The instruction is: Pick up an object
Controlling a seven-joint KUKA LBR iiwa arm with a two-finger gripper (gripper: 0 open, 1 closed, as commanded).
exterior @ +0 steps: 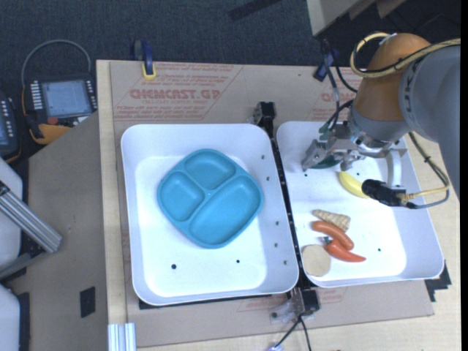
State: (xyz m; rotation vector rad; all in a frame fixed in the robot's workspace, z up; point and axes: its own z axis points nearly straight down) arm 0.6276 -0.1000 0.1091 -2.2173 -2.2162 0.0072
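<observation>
Clamp and cable (296,309) at the desk's near edge sit closest to my camera, just below the seam between the two bins. Behind that, right bin (417,258) holds the candidates: a pale round disc (316,260) in the near-left corner, a red pepper-shaped piece (344,251) touching it, an orange sausage-like piece (333,231) beside that, and a tan cone or shell shape (331,217) at the top of the cluster. A yellow banana (351,183) lies apart from these, just right of and slightly nearer than the hand (322,156). The hand hangs low over the far-left part of the right bin, with the arm (398,86) bulking behind and to its right. I cannot tell from this angle whether the hand is released or clenched; the metal parts blur together, and I see nothing between them. Left of the hand, across the bin divider, the left bin (146,262) carries a blue divided plate (210,196), upright. My reading on progress: nothing is lifted yet. Every object rests on the bin floor, none is raised or visibly gripped. The banana is the nearest item to the hand, the cluster farther toward me. What remains, by my judgement, is the whole grasp: settling on a target, closing on it, and raising it clear of the bin.
</observation>
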